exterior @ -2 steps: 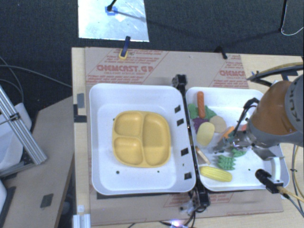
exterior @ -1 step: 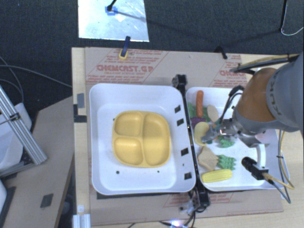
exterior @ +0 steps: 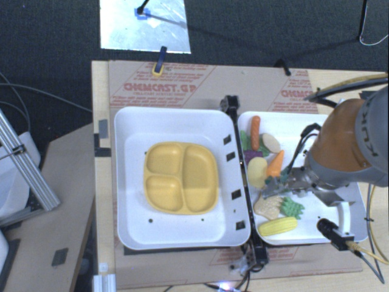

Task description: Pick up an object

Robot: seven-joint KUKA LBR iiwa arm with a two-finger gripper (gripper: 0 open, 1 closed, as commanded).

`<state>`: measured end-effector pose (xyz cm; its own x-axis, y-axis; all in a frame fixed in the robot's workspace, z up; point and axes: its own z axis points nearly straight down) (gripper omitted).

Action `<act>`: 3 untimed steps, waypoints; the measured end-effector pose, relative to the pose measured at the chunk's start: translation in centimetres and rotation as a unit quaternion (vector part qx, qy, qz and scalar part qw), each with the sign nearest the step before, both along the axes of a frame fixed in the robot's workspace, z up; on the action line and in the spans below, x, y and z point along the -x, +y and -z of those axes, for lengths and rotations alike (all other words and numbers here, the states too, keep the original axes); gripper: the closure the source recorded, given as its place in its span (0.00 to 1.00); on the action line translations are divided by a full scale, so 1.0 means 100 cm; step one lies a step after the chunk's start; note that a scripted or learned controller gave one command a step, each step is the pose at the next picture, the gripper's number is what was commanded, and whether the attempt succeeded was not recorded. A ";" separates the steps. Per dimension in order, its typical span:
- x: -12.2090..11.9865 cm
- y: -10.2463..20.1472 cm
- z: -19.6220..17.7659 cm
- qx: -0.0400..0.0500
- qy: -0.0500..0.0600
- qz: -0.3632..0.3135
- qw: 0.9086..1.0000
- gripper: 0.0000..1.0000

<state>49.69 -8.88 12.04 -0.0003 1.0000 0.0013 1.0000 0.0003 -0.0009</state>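
The things to pick lie in the right bin [exterior: 304, 121], all gathered in its left half. At the top there is an upright red-orange sausage [exterior: 255, 125], with a green leafy piece [exterior: 248, 141] just left of it and a pale beige piece [exterior: 271, 142] just right. Below them are a small purple piece [exterior: 255, 155], an orange carrot [exterior: 275, 162] that is tilted, and a pale yellow pear-like fruit [exterior: 257, 172]. Lower there is a tan cracker-like piece [exterior: 267, 207], a small green toy [exterior: 292, 208] and, near the front wall, a yellow corn cob [exterior: 278, 226].

The hand [exterior: 281, 186] is low over this group, between the carrot and the cracker-like piece. It is dark and mixed with the objects, so I cannot tell how it stands or whether it holds something. The arm [exterior: 346, 142] with the orange band covers the right part of this bin.

The left bin [exterior: 127, 163] holds a yellow divided plate [exterior: 182, 177] with three compartments. Both bins rest on the tabletop [exterior: 200, 81], on a sheet with red print.
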 end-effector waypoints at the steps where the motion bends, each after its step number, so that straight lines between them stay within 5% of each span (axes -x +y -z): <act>1: -0.003 -0.050 -0.076 0.003 -0.005 0.001 1.000 0.00; 2: 0.012 -0.072 0.042 0.000 0.002 0.001 1.000 0.00; 3: -0.005 -0.078 0.036 0.001 -0.002 -0.002 1.000 0.00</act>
